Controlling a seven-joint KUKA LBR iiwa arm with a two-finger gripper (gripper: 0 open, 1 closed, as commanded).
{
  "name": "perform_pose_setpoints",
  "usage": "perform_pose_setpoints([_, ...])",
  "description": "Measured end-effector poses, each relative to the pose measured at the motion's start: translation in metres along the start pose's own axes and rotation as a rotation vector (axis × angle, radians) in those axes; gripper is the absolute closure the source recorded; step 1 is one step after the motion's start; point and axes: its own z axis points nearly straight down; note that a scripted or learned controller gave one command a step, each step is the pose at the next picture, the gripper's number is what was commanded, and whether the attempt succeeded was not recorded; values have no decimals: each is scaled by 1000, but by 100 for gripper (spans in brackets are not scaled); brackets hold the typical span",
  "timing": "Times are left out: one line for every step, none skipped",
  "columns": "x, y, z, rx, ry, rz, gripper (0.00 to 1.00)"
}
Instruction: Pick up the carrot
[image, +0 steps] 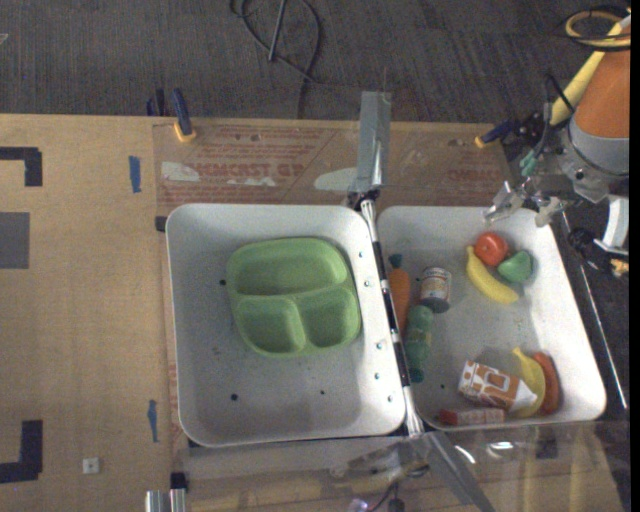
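Two white bins share the desk: left bin (200, 400) holds a green tray (292, 295); right bin (570, 330) holds the carrot (400, 292), bananas, can. Gripper (522, 200) hovers, state unclear.

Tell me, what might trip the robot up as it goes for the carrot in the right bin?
Two likely snags. The carrot lies hard against the right bin's left wall, so there may be little room on that side to get around it. A dark green bottle lies just below it and a small can stands just to its right, so a slightly off reach could bump or catch one of those instead. The gripper hovers at the bin's far corner, apart from the carrot.
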Motion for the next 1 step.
perform_pose_setpoints([2, -38, 16, 4, 0, 436, 0])
